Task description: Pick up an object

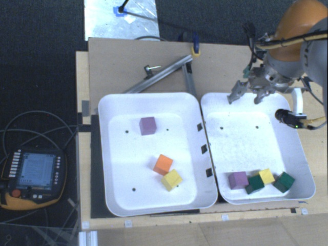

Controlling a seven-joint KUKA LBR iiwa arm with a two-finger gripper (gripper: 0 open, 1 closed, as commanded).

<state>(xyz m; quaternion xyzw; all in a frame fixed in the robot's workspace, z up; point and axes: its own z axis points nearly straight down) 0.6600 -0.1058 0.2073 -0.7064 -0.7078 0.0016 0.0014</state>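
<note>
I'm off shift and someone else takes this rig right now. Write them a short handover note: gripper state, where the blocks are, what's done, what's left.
Gripper: open, holding nothing, above the far edge of the right bin.
Left bin: purple block toward the far side; orange block and yellow block touching, near the middle.
Right bin, near edge, in a row: a purple block, green block, yellow block, second green block.
Done: no pick so far; every block lies in a bin.
Left: choose a block, descend, close on it, lift.
</note>
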